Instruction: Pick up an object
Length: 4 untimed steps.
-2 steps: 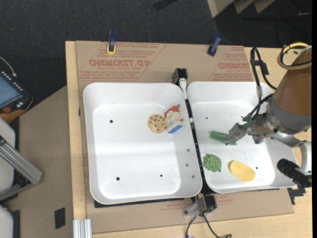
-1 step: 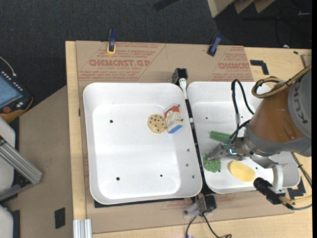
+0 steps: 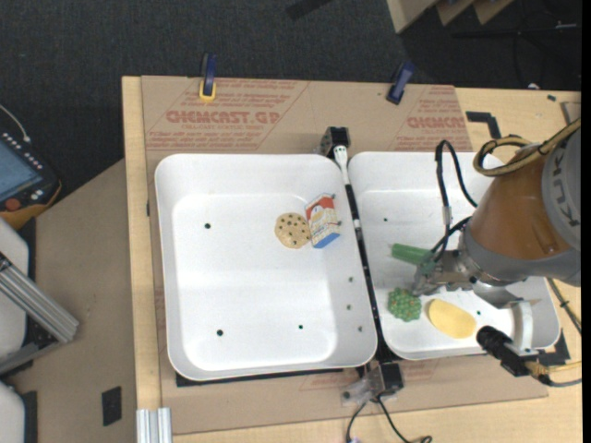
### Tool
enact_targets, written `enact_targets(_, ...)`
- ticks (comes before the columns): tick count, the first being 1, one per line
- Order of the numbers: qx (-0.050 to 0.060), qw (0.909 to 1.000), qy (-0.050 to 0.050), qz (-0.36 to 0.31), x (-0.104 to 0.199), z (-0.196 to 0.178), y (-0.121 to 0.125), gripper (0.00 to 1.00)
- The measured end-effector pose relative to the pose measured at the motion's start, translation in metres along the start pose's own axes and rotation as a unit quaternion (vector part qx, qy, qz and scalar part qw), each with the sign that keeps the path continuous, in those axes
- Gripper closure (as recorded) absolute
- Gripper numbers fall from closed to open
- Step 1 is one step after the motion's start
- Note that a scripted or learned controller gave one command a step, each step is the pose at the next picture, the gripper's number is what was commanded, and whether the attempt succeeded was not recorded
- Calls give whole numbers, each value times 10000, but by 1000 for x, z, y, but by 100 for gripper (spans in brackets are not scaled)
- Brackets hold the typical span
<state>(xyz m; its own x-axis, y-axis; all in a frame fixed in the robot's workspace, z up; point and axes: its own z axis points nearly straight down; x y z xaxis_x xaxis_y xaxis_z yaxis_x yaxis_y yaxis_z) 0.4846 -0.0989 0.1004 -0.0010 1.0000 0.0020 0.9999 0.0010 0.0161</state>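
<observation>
arm (image 3: 526, 215) enters from right, cut off at frame edge, covering much of right bin (image 3: 406, 178). surface (image 3: 148, 247) cardboard reads "chemcast g.p", red print, partly hidden. left bin (image 3: 231, 340): cookie (image 3: 292, 230) touching small carton (image 3: 322, 221), label unreadable. right bin: green strip (image 3: 406, 252), bumpy green broccoli-like piece (image 3: 404, 304), yellow oval (image 3: 452, 318). hand (image 3: 428, 280) low just above green piece; grip state: cannot tell.
</observation>
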Motion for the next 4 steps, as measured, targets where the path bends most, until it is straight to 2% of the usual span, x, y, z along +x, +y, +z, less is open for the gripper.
enact_targets(1, 8, 10000, -2, -45, 64, -89, 67, 100)
enact_targets(2, 94, 9999, -11, 33, 16, -108, 15, 100)
enact_targets(3, 109, 9999, -9, 25, -8, -59, -7, 100)
enact_targets(4, 80, 10000, -13, 31, -62, 18, -6, 100)
